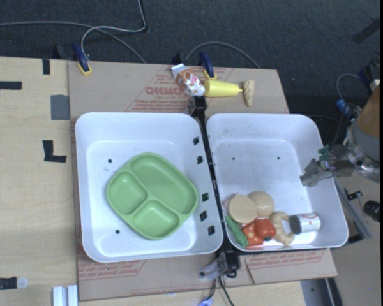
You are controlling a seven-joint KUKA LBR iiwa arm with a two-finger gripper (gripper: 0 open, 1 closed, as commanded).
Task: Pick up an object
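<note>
Nothing picked yet — our tool (314,173) sits at the right bin's (262,127) edge, grip state unclear; toys (258,218) w/ bottle (304,224) still lie below.

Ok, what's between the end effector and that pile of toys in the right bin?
In the camera view, bare white bin floor and the right bin's sloping right wall separate the end effector from the toy pile in the bin's near corner. Nothing else lies between them.

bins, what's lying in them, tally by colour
green: 2, divided plate in the left bin, small green piece in the right bin
tan: 2, round discs
red: 1, toy
white: 1, small bottle
total: 6
</note>
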